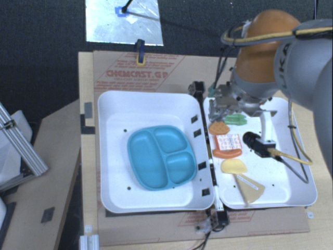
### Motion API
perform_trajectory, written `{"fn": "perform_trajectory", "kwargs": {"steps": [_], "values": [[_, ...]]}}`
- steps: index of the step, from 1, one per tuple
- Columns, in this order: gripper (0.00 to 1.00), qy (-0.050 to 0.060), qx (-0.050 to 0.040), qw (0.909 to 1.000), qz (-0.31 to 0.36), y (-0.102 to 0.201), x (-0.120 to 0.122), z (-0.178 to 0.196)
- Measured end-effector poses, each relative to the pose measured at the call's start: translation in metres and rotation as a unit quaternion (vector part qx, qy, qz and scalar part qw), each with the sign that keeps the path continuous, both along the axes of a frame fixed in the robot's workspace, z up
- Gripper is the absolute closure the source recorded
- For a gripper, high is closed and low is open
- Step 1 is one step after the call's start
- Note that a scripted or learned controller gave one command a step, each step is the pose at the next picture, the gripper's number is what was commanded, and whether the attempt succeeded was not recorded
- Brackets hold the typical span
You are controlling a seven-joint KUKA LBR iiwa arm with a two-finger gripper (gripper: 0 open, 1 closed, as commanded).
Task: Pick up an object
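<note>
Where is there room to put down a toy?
Left bin: bare white all round the blue tray, widest above it and to its left. Right bin: bare along the near right corner. Its left half is crowded with toy food under the gripper.

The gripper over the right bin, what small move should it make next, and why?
Probably a short straight descent. The gripper hangs at the right bin's upper left, close above the orange piece and beside the green piece, with nothing seen between its fingers. Lowering onto the orange piece looks like the nearest chance at a pick.
</note>
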State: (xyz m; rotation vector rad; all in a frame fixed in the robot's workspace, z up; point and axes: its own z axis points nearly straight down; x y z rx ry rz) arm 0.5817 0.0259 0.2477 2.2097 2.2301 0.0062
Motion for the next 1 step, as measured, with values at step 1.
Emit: {"fn": "perform_trajectory", "kwargs": {"steps": [1], "values": [[1.00, 0.000, 0.0006, 1.0000, 0.001, 0.0552, 0.0279, -0.0007]]}}
